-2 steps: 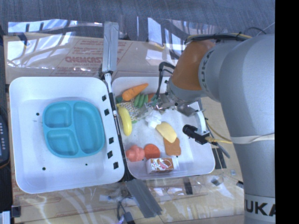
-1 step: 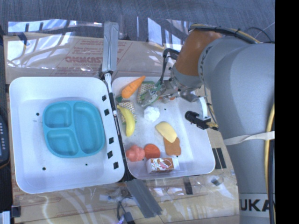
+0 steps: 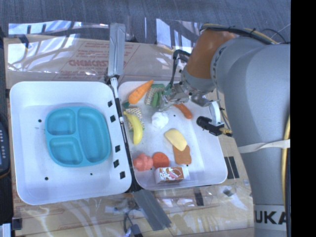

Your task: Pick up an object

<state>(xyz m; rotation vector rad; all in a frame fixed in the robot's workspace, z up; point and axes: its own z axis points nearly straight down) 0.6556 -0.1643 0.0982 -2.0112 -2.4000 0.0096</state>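
Grey arm (image 3: 256, 107), orange band above the wrist, nearest the lens; enters from the right.

Left to right:
1. Left bin (image 3: 24, 181), white, shallow. Holds a blue divided tray (image 3: 78, 135) with three compartments, lying flat near its centre.
2. Right bin (image 3: 212, 169), white, just beside the first. Contents:
- banana (image 3: 135, 128), by the left wall;
- carrot (image 3: 140, 92), far left corner, tilted;
- two reddish round items (image 3: 151, 161), touching, near the front;
- small printed carton (image 3: 171, 174), against the front wall;
- green vegetable (image 3: 156, 98), beside the carrot;
- white crumpled item (image 3: 159, 119), centre;
- yellow wedge (image 3: 176, 139), resting partly on a brown flat piece (image 3: 182, 155);
- orange sausage-shaped item (image 3: 184, 111), toward the far right.
3. Hand (image 3: 170, 97), low over the bin's far side, above the green vegetable and near the white item. Whether it is open, or has hold of anything, cannot be told.
4. Desk (image 3: 74, 216), cardboard-covered, beneath both bins.
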